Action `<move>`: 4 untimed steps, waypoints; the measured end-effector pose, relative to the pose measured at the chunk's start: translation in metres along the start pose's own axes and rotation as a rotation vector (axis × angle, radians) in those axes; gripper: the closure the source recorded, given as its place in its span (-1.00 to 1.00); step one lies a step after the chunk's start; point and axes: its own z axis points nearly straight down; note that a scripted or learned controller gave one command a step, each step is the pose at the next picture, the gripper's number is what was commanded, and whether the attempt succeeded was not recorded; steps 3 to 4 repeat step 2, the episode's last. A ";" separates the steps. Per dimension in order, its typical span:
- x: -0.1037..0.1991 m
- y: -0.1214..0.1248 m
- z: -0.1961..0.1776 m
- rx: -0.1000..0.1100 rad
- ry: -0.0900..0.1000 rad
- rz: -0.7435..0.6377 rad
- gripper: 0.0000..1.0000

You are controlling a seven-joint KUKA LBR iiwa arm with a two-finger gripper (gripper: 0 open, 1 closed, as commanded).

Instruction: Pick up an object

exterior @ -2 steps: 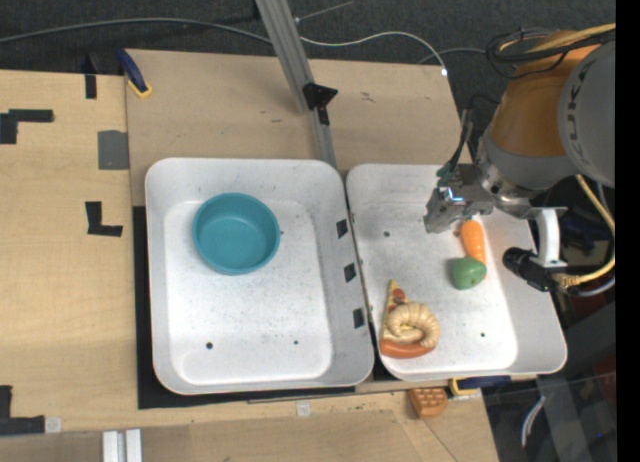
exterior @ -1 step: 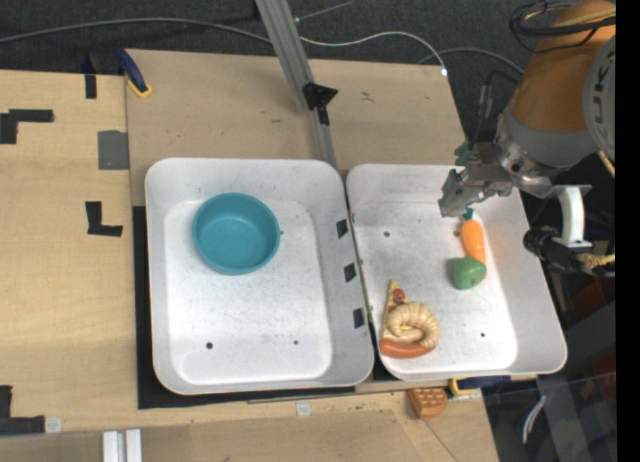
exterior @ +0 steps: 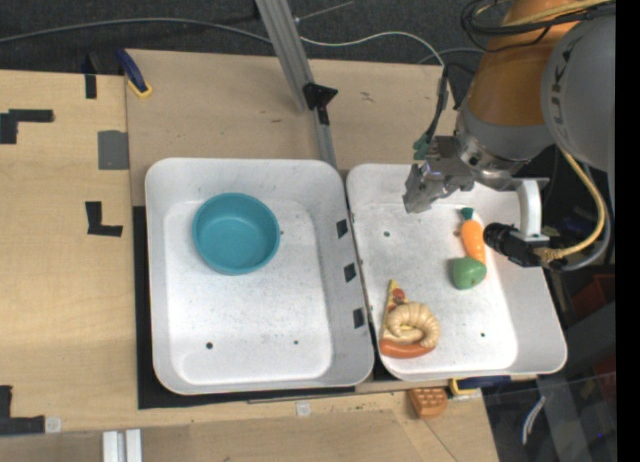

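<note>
**My hand above the right bin, nothing visibly in it**

My hand (exterior: pixel 428 190) hangs over the upper left part of the right bin (exterior: pixel 530 350), its dark metal fingers pointing down toward the white floor. I cannot tell how far apart the fingers stand, and I see nothing between them. Behind the hand, toward 2 o'clock, my grey arm with its orange band (exterior: pixel 515 70) reaches in from the right side.

From my hand, the toy carrot (exterior: pixel 471 238) lies toward 4 o'clock, orange with a green end (exterior: pixel 466 273), resting on the bin floor near but apart from the fingers. Toward 6 o'clock, near the bin's lower left corner, lies a toy hot dog with a curled cream topping (exterior: pixel 410 328).

Toward 9 o'clock sits the left bin (exterior: pixel 250 350), touching the right one along its edge. A teal bowl (exterior: pixel 236 233) stands upright in its upper left part.

Both bins rest on a tan wooden desk (exterior: pixel 60 280). A grey metal pole (exterior: pixel 285 40) slants across the desk toward 11 o'clock.
</note>
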 end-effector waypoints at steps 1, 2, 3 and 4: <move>0.060 0.002 0.014 0.002 0.000 0.000 1.00; 0.123 0.003 0.017 0.001 0.000 -0.002 1.00; 0.123 0.003 0.017 0.001 0.000 -0.002 1.00; 0.123 0.003 0.017 0.001 0.000 -0.002 1.00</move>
